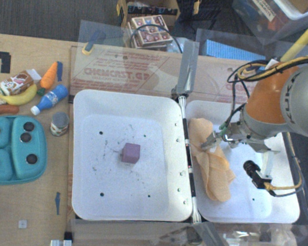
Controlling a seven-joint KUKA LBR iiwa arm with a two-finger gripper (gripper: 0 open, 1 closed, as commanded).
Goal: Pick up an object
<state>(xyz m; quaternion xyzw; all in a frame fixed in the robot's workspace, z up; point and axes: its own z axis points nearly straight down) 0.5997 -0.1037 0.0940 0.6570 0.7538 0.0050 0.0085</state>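
The grey arm comes in from the right and bends down over the right-hand bin, its orange band sitting just above the wrist. The wrist tips down and to the left, so the gripper points toward the inner wall between the two bins. Its tip sits right on the upper part of a tan cloth, a limp, folded piece that lies along the left side of that bin, running from near the top edge down toward the middle. From where I stand, I cannot tell whether the pincer is spread or closed, or whether it has any of the fabric pinched. A black cable with a yellow end loops off the wrist and hangs over the bin floor to the right of the cloth.

In the left-hand bin a small purple block rests near the centre, well apart from the arm. On the bench to the left lie a teal tray, a small can, a toy bottle, a banana and a carrot.
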